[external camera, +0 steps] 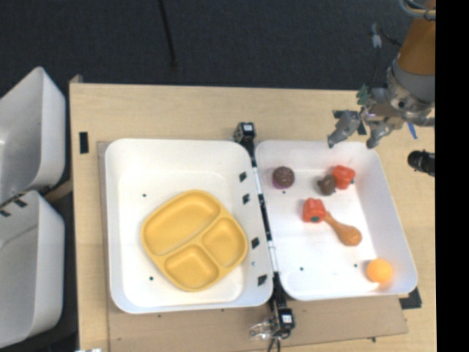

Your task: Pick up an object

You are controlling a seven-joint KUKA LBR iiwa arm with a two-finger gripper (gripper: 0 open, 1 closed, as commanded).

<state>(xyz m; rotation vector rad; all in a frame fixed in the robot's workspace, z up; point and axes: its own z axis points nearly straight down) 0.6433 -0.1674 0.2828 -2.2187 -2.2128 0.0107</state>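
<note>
left bin (124,196) holds a yellow divided tray (193,238), three compartments. right bin (388,218): maroon ball (283,176) near the far edge, red piece (342,175) touching a small brown piece (326,185), red-headed wooden mallet (331,221) mid-bin, orange ball (379,270) at the near right corner. my gripper (355,136) hangs over the far rim, fingers spread apart (nothing between them).

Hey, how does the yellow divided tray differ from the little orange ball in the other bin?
The yellow divided tray is much larger than the orange ball. The tray is flat with three compartments, while the ball is round and plain. The tray lies alone in the left bin; the ball sits near the front right corner of the right bin, which also holds other small items. Both have warm, solid colours and rest untouched, away from the gripper.
</note>
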